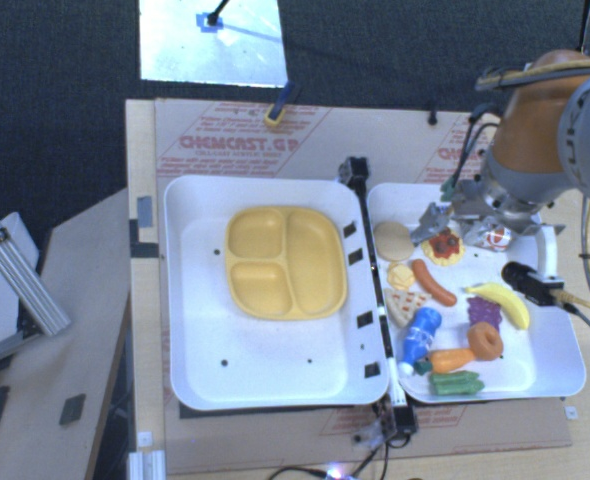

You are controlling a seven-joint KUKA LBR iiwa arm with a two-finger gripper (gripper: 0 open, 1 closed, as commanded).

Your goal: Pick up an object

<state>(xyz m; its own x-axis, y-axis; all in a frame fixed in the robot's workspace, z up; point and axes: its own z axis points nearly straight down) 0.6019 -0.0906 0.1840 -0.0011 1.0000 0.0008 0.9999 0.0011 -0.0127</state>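
**Gripper low over the back of the toy-food bin, nothing lifted yet**

The gripper (453, 225) sits low at the far end of the right bin (555, 368), its metal fingers reaching down toward a small round red-and-yellow toy, perhaps a mini pizza (444, 247). Whether the fingers are spread or closed cannot be told; the wrist hides them, and nothing shows between them.

The arm (535, 118) comes in from the right, leaning steeply over the bin, probably so the fingers meet the pile from above.

Just left of the gripper lies a tan bun (392, 238). Toward the near side come a sausage (434, 282), a wedge of waffle or pizza slice (406, 305), a blue bottle (419, 334), a carrot (450, 359) and a green pod (455, 384). To the right are a banana (505, 302), purple grapes (483, 313) and a doughnut (486, 341). They lie crowded, several touching, so a clean grasp on one is likely hard.

The left bin (195, 368) holds a yellow divided plate (283, 261), well apart from the food.
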